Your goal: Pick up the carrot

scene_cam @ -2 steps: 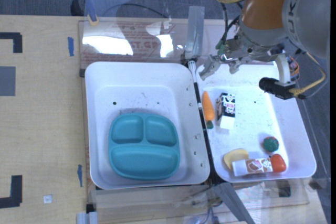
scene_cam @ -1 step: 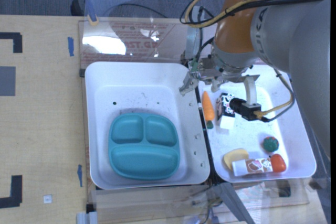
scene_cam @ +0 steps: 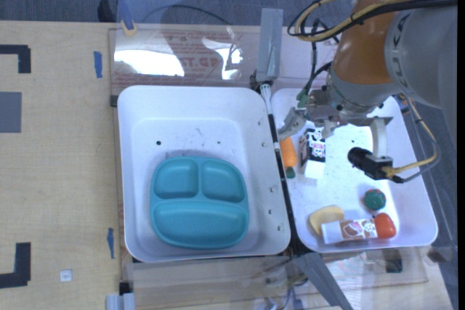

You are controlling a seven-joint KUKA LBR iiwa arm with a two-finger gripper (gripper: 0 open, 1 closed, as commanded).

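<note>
The carrot (scene_cam: 288,154) is a short orange piece with a green end. It lies in the right bin (scene_cam: 418,189) close against that bin's left wall. My gripper (scene_cam: 312,133) hangs over the upper left part of the same bin, just up and to the right of the carrot, at the end of the grey arm with its orange band (scene_cam: 370,47). From this angle the carrot appears beside the gripper, not inside it.
A teal divided plate (scene_cam: 200,200) lies in the left bin (scene_cam: 145,120). Along the right bin's near side sit a green ball (scene_cam: 374,198), a red-orange fruit (scene_cam: 386,226), a yellow piece (scene_cam: 325,215) and a white packet (scene_cam: 347,230). A small black-and-white item (scene_cam: 316,147) lies under the gripper.
</note>
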